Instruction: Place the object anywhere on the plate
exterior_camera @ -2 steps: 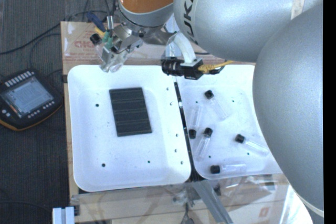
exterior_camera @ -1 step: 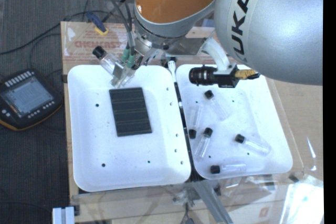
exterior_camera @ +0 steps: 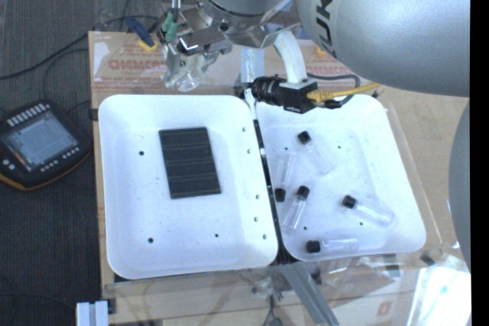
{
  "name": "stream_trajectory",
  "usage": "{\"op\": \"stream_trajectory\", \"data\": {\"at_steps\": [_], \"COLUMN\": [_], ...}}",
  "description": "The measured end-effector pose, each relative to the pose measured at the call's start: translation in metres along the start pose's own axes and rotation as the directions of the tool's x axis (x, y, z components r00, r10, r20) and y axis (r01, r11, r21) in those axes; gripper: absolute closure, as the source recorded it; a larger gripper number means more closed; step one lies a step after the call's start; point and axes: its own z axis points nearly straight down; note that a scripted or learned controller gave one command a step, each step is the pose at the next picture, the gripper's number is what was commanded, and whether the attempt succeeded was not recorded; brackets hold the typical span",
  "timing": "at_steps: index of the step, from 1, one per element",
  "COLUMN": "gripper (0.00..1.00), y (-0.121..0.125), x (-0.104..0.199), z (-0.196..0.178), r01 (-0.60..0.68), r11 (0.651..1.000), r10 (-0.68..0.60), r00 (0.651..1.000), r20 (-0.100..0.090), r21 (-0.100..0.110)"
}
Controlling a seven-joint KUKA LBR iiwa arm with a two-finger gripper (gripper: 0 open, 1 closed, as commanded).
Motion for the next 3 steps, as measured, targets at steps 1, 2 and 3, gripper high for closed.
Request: {"op": "stream_trajectory", "data": {"at_steps": [1,2,3], "gripper": [1.0,1.0,1.0], "y": [-0.005,0.067,0.08], "x": [0.005,-0.021,-0.033], "z": [-0.024,-0.024,-0.025], "r01": [0.379,0.12,0.549], "r11": [0.925,0.993,0.836], "r10": [-0.379,-0.12,-0.549], "r00": [0.925,0.993,0.836], "r20": [0.001,-0.001,0.002], "r21": [-0.001,0.0,-0.002]}}
